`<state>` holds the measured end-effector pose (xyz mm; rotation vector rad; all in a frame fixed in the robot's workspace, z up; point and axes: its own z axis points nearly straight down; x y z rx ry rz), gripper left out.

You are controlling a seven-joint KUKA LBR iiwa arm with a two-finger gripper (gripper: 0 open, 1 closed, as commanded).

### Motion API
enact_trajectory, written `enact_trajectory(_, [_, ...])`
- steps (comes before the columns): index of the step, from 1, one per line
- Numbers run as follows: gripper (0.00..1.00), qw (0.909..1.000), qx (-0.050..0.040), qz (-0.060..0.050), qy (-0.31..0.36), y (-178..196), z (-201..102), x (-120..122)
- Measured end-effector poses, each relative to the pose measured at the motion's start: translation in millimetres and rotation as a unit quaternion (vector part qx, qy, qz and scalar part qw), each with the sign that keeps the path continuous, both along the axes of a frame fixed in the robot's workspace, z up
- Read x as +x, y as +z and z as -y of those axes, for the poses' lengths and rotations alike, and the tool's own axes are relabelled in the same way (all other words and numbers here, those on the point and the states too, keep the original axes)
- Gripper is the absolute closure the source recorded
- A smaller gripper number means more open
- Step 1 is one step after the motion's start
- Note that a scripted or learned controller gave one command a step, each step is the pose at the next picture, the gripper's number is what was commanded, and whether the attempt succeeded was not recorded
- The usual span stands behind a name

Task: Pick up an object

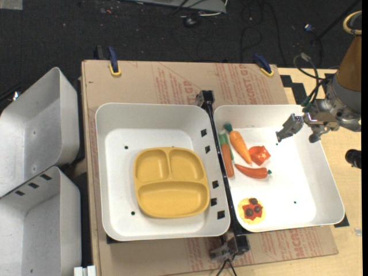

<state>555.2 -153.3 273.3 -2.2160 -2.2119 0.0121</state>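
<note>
The right white bin [322, 171] holds several toy foods. An orange carrot [240, 147] lies slanted near the bin's left wall, and a longer thin orange piece [227, 160] rests beside it against the divider. A small red pepper [260, 154] sits to the right of the carrot, with a red chili [252, 171] just below it. A small yellow round piece with red dots [252, 209] lies near the front edge. My gripper [302, 131] hangs over the bin's upper right part, open, nothing between its fingers, to the right of the pepper and apart from it.
The left white bin [115, 154] holds a yellow divided plate [171, 181]. A black divider [217, 154] runs between the bins. Two more white bins [34, 125] stand tilted off the bench at the left. Cables lie on the dark floor behind.
</note>
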Motion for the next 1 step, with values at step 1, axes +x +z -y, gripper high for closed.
enact_trajectory(1, [0.00,1.0000,-0.0011,0.006,0.001,6.6,-0.5,2.1])
